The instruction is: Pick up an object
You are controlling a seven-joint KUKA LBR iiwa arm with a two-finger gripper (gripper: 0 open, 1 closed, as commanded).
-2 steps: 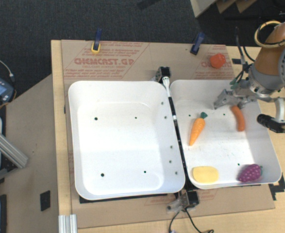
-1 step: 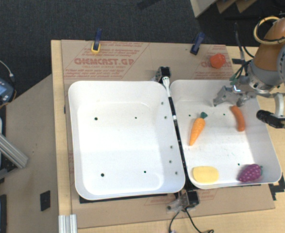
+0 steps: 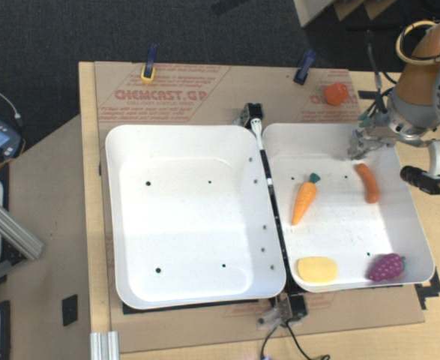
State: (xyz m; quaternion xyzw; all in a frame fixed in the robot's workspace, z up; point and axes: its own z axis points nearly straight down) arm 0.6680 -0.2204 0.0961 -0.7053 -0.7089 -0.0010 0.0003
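The right bin [image 3: 399, 223] holds an orange carrot [image 3: 303, 199] with a green top near its middle. An orange-brown sausage [image 3: 367, 182] lies toward its right side. At the front sit a yellow oval piece [image 3: 317, 269] and a purple bunch of grapes [image 3: 385, 266]. My gripper [image 3: 358, 148] hangs over the far right part of this bin, just above and left of the sausage's far end. Nothing is visibly held in it.
The left bin [image 3: 118, 201] lies beside the right one, with a black divider [image 3: 268, 186] between them. A red-orange object [image 3: 336, 94] rests on the cardboard beyond the right bin. Blue clamps [image 3: 305, 66] hold the cardboard's far edge.
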